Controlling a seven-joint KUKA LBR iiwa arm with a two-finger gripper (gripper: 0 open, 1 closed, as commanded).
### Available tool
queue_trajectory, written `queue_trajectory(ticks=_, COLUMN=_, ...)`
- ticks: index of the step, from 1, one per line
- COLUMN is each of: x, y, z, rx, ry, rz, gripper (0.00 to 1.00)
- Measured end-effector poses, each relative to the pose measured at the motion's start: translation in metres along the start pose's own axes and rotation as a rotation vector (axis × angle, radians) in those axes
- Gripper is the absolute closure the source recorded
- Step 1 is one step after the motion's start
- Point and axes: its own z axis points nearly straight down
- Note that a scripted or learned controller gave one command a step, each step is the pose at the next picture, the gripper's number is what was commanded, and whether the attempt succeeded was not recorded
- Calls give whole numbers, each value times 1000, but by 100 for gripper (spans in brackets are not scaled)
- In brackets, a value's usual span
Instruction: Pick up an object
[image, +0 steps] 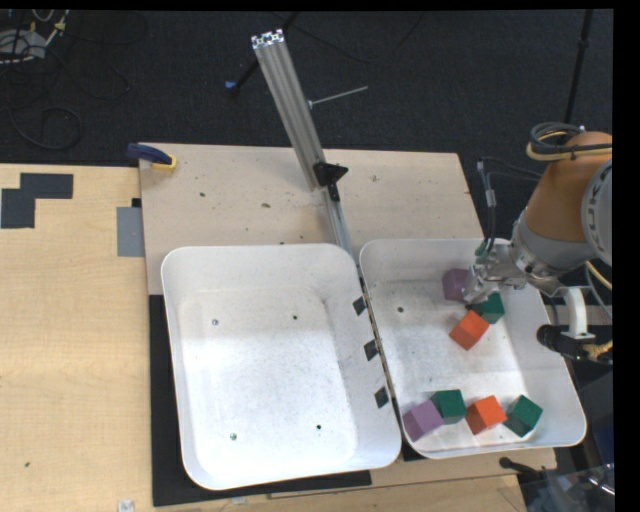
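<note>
Mostly matte cubes (468, 329), smooth white bin (560, 385), metal hand (486, 281) just above

Open floor mid right bin (560, 395); blocks clustered at far (467, 329) and near (486, 413) ends

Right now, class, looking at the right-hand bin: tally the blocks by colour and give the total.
Purple blocks: 2
Green blocks: 3
Orange blocks: 2
Total: 7 blocks
</note>
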Motion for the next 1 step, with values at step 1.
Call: queue_trajectory(ticks=1, x=-3, y=-1, z=-63, rx=17, ry=7, rz=-3, gripper=100)
